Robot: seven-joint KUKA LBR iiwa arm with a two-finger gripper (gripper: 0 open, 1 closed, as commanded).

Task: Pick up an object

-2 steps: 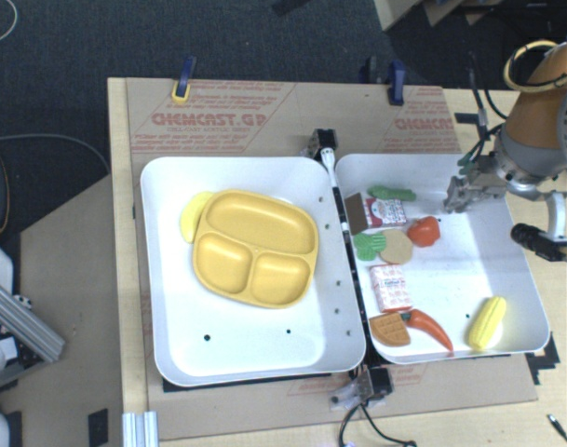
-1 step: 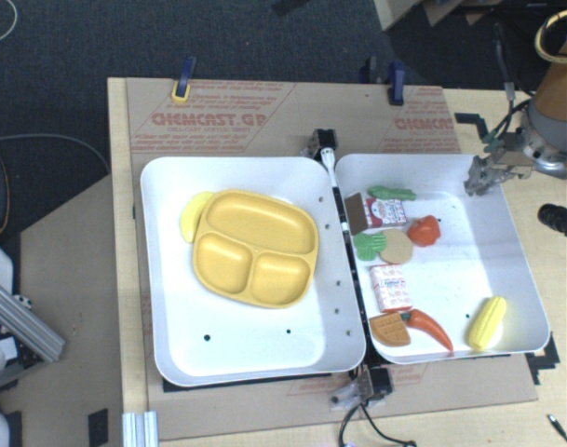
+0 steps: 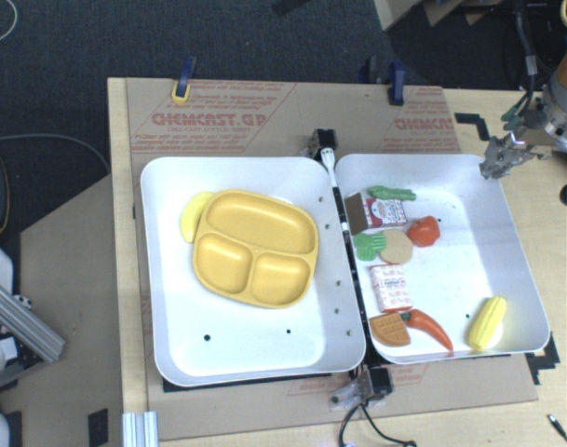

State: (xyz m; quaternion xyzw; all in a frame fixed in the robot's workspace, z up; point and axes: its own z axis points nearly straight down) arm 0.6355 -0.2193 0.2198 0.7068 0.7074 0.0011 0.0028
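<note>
While the left bin (image 3: 162, 250) on the counter (image 3: 264, 110) carries a yellow divided tray (image 3: 255, 248) lying over a yellow piece (image 3: 192, 216), the right bin (image 3: 506, 240) holds the pickable things — a red-labelled packet (image 3: 384, 212), a tomato (image 3: 424, 230), a wrapped bar (image 3: 391, 288), a carrot (image 3: 430, 327) and an ear of corn (image 3: 487, 322) near its front right corner. Farthest right, my end effector (image 3: 503, 156) hangs over the right bin's back right corner, gripping nothing — open or closed, I cannot tell.
</note>
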